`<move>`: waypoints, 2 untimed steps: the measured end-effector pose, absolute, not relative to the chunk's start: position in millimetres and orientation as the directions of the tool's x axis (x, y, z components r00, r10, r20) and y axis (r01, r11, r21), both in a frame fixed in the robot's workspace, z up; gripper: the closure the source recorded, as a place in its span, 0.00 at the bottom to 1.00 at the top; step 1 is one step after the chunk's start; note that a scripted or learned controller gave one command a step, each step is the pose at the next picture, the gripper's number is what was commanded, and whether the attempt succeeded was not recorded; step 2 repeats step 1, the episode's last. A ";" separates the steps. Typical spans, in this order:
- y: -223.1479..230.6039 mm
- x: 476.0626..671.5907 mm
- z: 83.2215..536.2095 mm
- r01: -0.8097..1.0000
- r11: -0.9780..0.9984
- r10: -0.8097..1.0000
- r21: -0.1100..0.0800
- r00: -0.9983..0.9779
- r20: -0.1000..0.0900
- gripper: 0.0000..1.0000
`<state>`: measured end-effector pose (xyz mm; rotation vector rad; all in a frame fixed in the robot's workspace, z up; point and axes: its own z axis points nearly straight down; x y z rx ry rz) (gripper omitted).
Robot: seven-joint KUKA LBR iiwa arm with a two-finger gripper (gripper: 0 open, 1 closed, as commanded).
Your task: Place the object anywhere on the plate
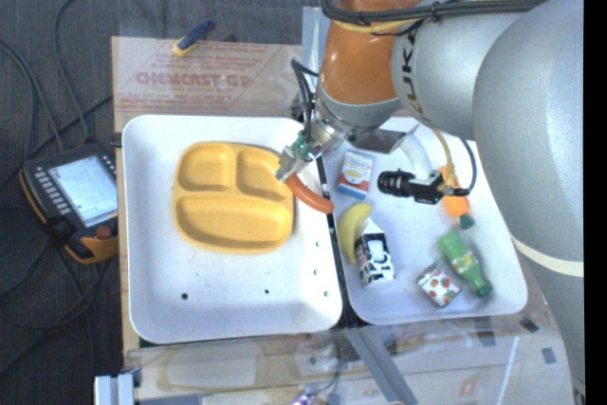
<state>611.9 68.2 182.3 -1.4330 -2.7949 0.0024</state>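
A yellow plate with three compartments lies in the left bin. My gripper hangs at the plate's right edge, reaching down from the orange-banded wrist. It is shut on the upper end of an orange-red sausage. The sausage slants down to the right, across the rims where the two bins meet. Its lower end is beside the banana.
The right bin holds a banana, a small blue and white carton, a black and white carton, a green bottle, a strawberry-print box and a small carrot. A teach pendant lies left of the bench.
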 end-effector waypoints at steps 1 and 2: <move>68.3 611.9 182.4 0.812 0.584 0.812 -0.001 -0.584 0.001 0.00; 68.3 611.9 182.4 0.812 0.584 0.812 -0.001 -0.584 0.001 0.00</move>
